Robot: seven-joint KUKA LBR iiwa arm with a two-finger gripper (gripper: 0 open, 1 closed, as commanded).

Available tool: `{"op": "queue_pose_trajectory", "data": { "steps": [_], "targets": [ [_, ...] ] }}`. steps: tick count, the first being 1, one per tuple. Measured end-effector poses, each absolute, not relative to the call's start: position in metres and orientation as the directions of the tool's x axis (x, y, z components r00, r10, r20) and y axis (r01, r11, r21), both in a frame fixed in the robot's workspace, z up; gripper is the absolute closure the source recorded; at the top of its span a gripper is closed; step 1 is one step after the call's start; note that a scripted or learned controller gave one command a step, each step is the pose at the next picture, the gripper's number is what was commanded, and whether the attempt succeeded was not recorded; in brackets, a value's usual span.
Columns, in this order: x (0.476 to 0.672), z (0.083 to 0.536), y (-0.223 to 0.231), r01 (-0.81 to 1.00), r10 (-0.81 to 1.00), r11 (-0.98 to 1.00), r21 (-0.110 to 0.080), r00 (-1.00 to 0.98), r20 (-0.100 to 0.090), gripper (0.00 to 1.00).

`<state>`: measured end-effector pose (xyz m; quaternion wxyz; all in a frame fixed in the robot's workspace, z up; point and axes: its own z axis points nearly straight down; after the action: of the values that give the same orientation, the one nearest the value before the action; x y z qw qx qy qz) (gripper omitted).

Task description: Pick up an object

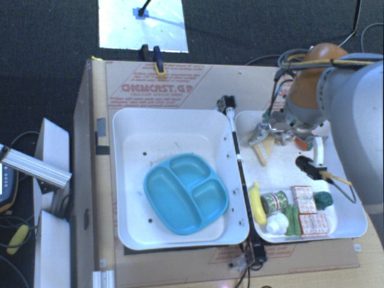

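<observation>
The gripper [268, 135] hangs low over the back of the right bin [360, 224], directly above a tan wedge [261, 153]; the wedge's upper end sits at the fingertips (whether they pinch it, I cannot tell). Near the front lie a banana [257, 203], a can [275, 201] and two cartons [307, 209]. A blue tray [186, 192] sits in the left bin [129, 179].
</observation>
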<state>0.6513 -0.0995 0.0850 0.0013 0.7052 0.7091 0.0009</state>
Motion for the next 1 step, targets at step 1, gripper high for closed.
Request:
{"op": "queue_pose_trajectory", "data": {
  "steps": [1],
  "targets": [
    [0.6667, 0.0858, -0.1037, 1.0, 1.0, 0.003, -0.015, -0.003, 0.005, 0.0]
  ]
}}
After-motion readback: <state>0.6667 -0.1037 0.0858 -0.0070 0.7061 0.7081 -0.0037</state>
